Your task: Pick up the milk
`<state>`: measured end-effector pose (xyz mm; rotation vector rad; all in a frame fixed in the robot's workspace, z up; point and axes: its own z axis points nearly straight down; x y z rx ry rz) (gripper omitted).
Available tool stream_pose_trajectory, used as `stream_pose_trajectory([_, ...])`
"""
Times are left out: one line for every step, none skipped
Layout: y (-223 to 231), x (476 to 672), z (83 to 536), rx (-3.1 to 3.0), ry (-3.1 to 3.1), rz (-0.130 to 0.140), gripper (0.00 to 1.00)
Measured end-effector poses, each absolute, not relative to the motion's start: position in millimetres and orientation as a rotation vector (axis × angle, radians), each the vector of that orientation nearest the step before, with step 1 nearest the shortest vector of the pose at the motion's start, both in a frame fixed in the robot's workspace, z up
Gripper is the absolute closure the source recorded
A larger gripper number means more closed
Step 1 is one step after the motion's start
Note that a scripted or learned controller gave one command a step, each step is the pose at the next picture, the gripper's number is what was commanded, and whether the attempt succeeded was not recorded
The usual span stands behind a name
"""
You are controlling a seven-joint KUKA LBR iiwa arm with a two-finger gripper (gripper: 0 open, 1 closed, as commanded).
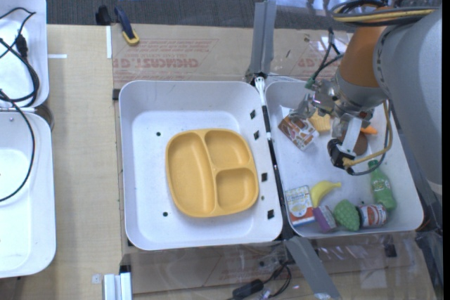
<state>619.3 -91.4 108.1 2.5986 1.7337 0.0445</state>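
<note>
A small white carton with a red and orange label, which I take for the milk (299, 204), lies at the front left of the right bin (404, 172). My gripper (310, 107) hangs over the back of that bin, below the orange wrist band. It stands just above and to the right of a brown and white carton (296, 132). The milk is well in front of the gripper, apart from it, with nothing touching it but a purple item (325, 219) at its right side.
Around the milk lie a banana (325, 190), a green knobbly item (346, 215), a can (373, 214) and a green bottle (382, 190). A yellow piece (321, 123) and a carrot (370, 129) lie by the gripper. A yellow divided plate (211, 172) sits in the left bin (140, 151).
</note>
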Motion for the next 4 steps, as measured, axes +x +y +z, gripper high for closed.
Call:
stream_pose_trajectory([-90, 603.3, 108, 2.836, 1.319, 0.051, 0.0])
stream_pose_trajectory([-107, 651.6, 92, 3.049, 0.755, -0.005, 0.0])
stream_pose_trajectory([-94, 638.4, 91, 3.118, 0.389, -0.008, 0.0])
stream_pose_trajectory([-94, 637.9, 99, 3.117, 0.397, -0.014, 1.0])
